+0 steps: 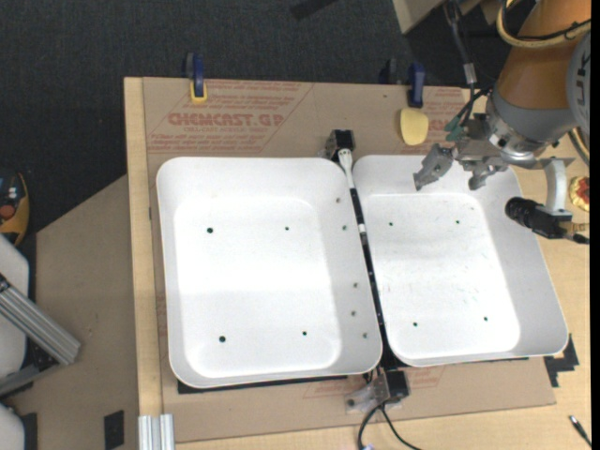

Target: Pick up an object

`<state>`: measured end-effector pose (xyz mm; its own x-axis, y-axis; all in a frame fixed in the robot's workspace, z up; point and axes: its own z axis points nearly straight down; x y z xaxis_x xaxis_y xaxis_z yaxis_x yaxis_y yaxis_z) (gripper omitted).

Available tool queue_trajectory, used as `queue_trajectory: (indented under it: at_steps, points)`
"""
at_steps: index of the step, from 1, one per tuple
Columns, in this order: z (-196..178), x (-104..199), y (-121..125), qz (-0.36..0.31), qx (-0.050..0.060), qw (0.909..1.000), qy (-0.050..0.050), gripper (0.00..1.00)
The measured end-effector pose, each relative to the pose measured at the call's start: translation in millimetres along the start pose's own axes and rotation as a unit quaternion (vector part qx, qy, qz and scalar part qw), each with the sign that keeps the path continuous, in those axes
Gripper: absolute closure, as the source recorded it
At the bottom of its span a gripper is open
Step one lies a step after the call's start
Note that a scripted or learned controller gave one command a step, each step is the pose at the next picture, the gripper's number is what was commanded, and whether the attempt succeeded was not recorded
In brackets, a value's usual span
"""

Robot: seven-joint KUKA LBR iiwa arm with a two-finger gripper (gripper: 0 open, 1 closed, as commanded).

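Gripper [457,171] spread open above right bin [469,289] far edge, holding nothing

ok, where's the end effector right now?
In the camera view the end effector is over the far edge of the right bin, near its upper right corner, just right of a pale yellow object on the board.

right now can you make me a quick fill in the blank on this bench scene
1. The bench bears ____ shallow white bins side by side.
2. The gripper hangs over the far edge of the ____ bin in the camera view.
3. The small yellow object lies on the cardboard, ____ both bins.
4. The clamps on the board's far edge are ____ in colour.

Missing words: two; right; outside; blue
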<state>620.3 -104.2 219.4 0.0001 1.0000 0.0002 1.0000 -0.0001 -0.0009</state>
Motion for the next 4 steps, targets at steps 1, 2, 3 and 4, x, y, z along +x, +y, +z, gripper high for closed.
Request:
queue_trajectory:
  at_steps: [1,2,3,4]
  points:
    - [-11.1,0.1,0.8,0.0,-0.002,1.0,0.0,1.0]
    - [-117.2,49.2,18.2,-0.004,-0.008,1.0,0.0,1.0]
    - [-47.9,90.6,46.3,-0.002,0.003,1.0,0.001,1.0]
    - [-90.3,87.9,24.7,0.0,-0.003,1.0,0.0,1.0]
